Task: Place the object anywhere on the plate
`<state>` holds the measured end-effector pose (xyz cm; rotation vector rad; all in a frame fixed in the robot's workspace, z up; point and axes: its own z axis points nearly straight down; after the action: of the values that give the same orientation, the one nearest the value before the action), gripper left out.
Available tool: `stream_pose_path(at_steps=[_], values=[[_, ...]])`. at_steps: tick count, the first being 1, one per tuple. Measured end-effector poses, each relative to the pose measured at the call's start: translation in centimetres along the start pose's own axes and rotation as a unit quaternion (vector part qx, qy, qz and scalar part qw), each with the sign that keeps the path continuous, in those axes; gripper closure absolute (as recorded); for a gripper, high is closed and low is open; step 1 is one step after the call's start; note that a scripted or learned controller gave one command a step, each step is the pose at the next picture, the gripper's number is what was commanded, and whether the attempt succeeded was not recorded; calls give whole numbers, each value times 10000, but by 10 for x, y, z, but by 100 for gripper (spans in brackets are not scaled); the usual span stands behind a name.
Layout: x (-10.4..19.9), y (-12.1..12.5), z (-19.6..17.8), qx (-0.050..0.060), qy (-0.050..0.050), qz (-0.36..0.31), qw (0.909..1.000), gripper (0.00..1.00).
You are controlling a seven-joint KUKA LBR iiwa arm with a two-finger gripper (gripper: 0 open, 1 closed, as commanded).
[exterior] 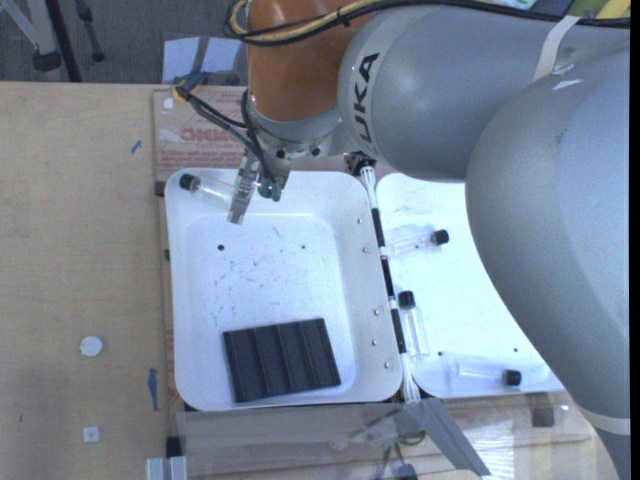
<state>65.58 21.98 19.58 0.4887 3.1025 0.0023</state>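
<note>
Above the left bin (190, 268), the pincer (250, 193) hangs, touching nothing.

Arm shell: smooth grey rounded KUKA arm (480, 78); black "KUKA" lettering near frame centre top
Wrist band: glossy orange domed segment (292, 43), upper middle of frame
Cables: black cable bundle (300, 28) looping over the orange dome
Gripper: slim metallic two-finger gripper (243, 200); small green spot beside it

Ridged plate (281, 359) lies at the left bin's (190, 298) front; right bin (440, 298) adjoins it.
</note>
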Motion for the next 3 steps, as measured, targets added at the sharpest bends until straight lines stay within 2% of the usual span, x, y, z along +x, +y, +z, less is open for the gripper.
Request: stream_pose_path(at_steps=[1, 2, 3], values=[[-1, 1, -12, -27, -19, 4, 10000, 100], [10, 3, -19, -9, -6, -1790, 9838, 100], [-8, 4, 5, 7, -47, -2550, 9669, 100]])
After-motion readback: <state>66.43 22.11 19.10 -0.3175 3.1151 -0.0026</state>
